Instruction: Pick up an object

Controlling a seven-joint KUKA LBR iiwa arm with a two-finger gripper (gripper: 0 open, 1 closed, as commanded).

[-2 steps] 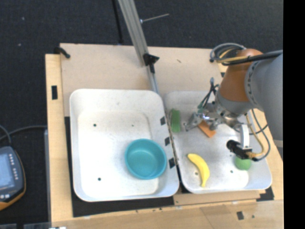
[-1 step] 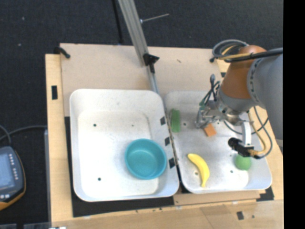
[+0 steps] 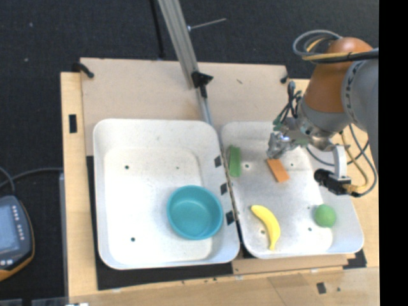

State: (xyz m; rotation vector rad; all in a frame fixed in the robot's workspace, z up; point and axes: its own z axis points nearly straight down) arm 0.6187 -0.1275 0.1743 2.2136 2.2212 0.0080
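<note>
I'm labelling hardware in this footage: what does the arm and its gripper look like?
The arm has a grey body with a rounded orange band above the wrist. Thin cables loop over the top and down its side. The gripper is small, metallic grey, hanging below the wrist, with a black fitting nearby.

We see two white bins, left [image 3: 115, 139] & right [image 3: 347, 234], prob. moulded plastic, matt w/ a faint speckle. The teal bowl [image 3: 194, 212] looks like smooth plastic, slight sheen. Banana [image 3: 268, 225], green ball [image 3: 325, 216], green oblong piece [image 3: 234, 160] & orange block [image 3: 277, 169] all read as smooth, toy-like plastic. Bench top [image 3: 127, 88] looks like pale matt wood or board. The slanted rail [image 3: 178, 30] is bare metal, ribbed. Arm's orange band [image 3: 335, 75] is glossy; the gripper [image 3: 278, 146] looks metallic grey.
</note>
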